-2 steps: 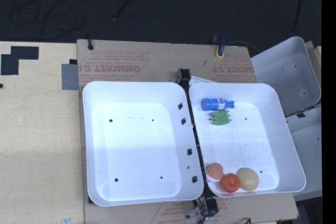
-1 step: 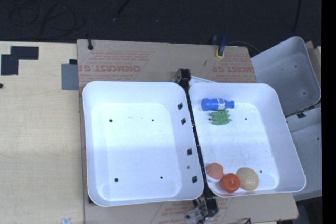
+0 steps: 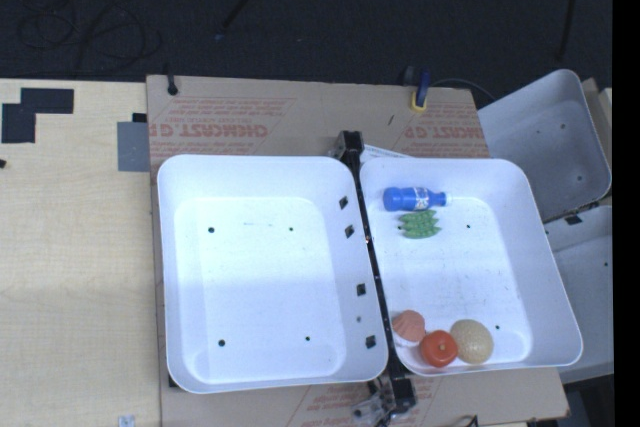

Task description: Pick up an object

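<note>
The pick has not started yet, judging by how things lie: every toy sits loose in a bin and nothing is lifted. I cannot tell if the gripper is open or closed.

The wooden bench (image 3: 70, 255) holds a brown cardboard sheet (image 3: 250, 120), and two white bins sit on it side by side. The left bin (image 3: 165, 265) has only small dark dots on its floor. The right bin (image 3: 560, 315) holds all the toys.

The biggest toy is a blue bottle (image 3: 412, 199). It lies on its side at about 12 o'clock in the right bin, with its white cap pointing to 3 o'clock. Down at about 6 o'clock, three round toys crowd together against the bin's near wall. A pale yellow ball (image 3: 472, 341) is at 3 o'clock of a red ball (image 3: 438, 348) and seems to touch it. A pink round toy (image 3: 408, 325) is at 10 o'clock of the red ball, close by it. The smallest thing is a bumpy green toy (image 3: 419, 225), just beside the bottle at its 6 o'clock.

Next, the arm has to come in over the right bin and pick one toy. The bottle looks like the easiest choice, since it has room around it. The gripper should go down wide, one side on each long side of the bottle, then squeeze and lift. The three round toys look harder, because they are packed tight and may roll
</note>
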Robot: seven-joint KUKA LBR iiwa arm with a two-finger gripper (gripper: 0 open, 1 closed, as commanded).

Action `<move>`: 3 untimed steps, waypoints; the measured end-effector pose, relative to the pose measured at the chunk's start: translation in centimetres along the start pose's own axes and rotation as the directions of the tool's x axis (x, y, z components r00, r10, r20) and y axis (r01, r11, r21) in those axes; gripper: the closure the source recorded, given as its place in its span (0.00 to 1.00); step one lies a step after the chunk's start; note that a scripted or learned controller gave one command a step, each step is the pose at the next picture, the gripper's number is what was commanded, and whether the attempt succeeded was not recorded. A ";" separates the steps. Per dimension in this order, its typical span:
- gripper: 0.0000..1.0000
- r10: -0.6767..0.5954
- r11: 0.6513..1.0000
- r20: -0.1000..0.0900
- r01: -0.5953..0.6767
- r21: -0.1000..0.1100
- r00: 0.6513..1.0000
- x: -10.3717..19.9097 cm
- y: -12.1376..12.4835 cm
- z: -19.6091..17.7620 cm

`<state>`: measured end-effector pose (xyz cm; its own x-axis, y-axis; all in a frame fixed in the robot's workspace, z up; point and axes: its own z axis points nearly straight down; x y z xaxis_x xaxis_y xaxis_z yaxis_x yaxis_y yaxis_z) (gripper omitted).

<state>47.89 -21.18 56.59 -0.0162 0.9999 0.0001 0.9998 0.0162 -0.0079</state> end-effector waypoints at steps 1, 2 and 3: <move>1.00 -0.005 1.000 0.000 0.005 0.001 1.000 0.1 0.1 -1.0; 0.00 -0.006 1.000 0.000 0.006 0.002 1.000 0.0 0.1 -1.0; 1.00 -0.010 1.000 -0.001 0.010 0.003 1.000 0.1 0.2 -2.0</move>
<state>48.07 -21.07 58.55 -0.0265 0.9996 0.0007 0.9996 0.0265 -0.0111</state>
